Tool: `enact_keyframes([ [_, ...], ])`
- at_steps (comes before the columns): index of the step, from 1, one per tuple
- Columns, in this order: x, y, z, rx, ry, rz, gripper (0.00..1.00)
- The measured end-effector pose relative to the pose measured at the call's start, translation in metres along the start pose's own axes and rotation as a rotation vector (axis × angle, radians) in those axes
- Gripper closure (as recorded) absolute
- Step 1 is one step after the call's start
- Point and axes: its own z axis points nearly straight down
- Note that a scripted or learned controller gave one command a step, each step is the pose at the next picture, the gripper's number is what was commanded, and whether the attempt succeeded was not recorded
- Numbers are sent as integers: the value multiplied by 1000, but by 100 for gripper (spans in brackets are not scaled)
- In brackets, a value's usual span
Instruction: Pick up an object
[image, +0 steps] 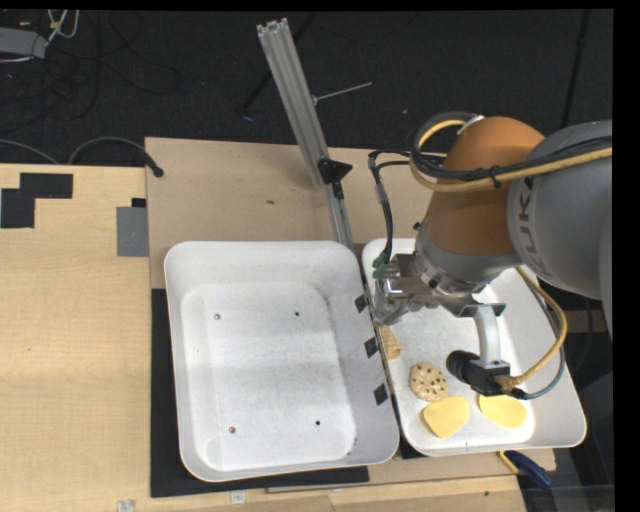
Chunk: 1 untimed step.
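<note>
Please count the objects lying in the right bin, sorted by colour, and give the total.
Yellow pieces: 2
Tan speckled round piece: 1
Brown piece at the bin's left wall, partly hidden by the arm: 1
Total: 4

1. The bench (80, 300) has a light wood-grain top, with a plain brown board (240, 195) lying across its far part.
2. A black mat (160, 400) lies on the bench under the bins.
3. The left bin (190, 265) sits on the mat.
4. The right bin (560, 420) stands just beside it, their rims close together.
</note>
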Motion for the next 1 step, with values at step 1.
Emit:
enact_keyframes([
  [1,48,-23,7,2,-1,1,100],
])
